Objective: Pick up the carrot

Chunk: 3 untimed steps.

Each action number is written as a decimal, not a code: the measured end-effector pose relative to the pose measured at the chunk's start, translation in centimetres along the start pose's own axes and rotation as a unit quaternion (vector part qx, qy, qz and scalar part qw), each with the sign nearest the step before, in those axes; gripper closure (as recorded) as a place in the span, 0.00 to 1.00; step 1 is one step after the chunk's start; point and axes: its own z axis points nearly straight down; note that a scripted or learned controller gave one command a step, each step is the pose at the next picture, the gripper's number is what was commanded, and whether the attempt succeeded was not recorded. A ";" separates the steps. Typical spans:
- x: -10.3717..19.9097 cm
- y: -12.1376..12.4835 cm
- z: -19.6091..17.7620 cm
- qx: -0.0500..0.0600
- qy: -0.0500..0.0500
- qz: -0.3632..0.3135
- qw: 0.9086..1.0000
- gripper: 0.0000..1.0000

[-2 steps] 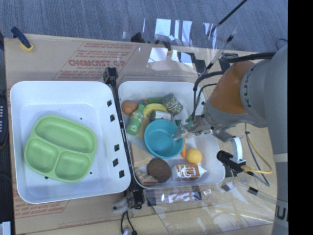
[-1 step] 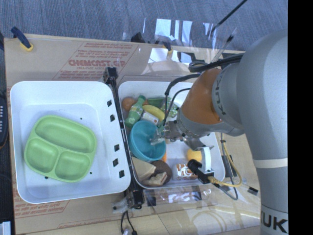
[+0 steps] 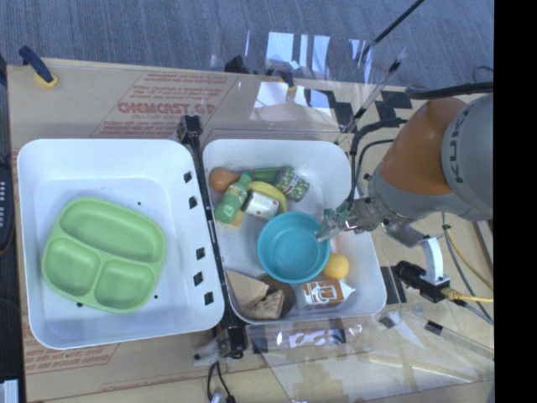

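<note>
Orange and small, the carrot lay at the far left corner of the right bin, beside a green carton. The gripper hung over the blue bowl's right rim, well apart from it; whether it was open I could not tell. The reach looked barely begun: next, crossing left over the clutter. Cardboard covered the bench; the left bin held a green plate.

The carrot is a small orange piece with a rounded end; it lies in the right bin, at its upper left corner, near the wall, just beside a green packet.
</note>
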 end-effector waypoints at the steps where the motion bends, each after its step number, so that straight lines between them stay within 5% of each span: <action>1: -0.9 -3.4 0.4 0.000 0.003 -0.100 0.995 1.00; 2: 4.8 -2.1 -8.4 0.001 0.003 0.069 0.998 1.00; 3: -1.0 -3.4 -9.1 0.001 0.001 0.014 1.000 1.00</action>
